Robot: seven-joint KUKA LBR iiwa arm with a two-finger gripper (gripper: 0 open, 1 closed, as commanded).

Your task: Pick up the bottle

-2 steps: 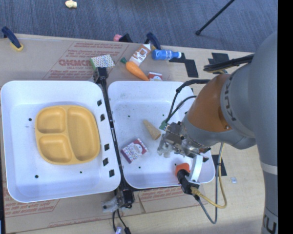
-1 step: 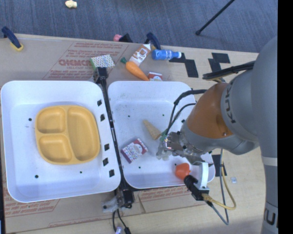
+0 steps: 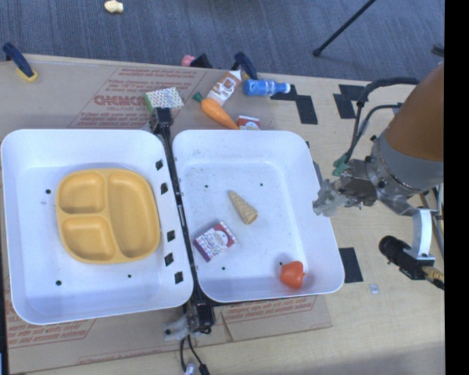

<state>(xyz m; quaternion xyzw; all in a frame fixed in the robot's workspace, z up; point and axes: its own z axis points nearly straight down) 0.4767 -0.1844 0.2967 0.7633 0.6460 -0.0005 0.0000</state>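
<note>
Blue bottle (image 3: 266,88) lies on bench (image 3: 375,319) behind bins: likely light, rigid, slippery; mid-body grip advised. Jaws' state cannot be told.

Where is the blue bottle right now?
The blue bottle lies on its side on the bench behind the right bin, beside the white-and-orange bottle and the carrot.

Left bin (image 3: 16,209): white, holding a yellow compartment tray (image 3: 108,215). Right bin (image 3: 297,155): white, speckled floor; contains a tan cone (image 3: 243,206), a red-and-white packet (image 3: 215,241), and a red-orange tomato (image 3: 292,274). Worktop (image 3: 352,311): tan cardboard with red print and black tape patches. On it: blue bottle (image 3: 264,88), orange carrot (image 3: 217,113), white-and-orange bottle (image 3: 225,88), green-patterned box (image 3: 164,99). Arm (image 3: 418,123): grey with orange band. Floor (image 3: 219,14): dark grey carpet.
</note>
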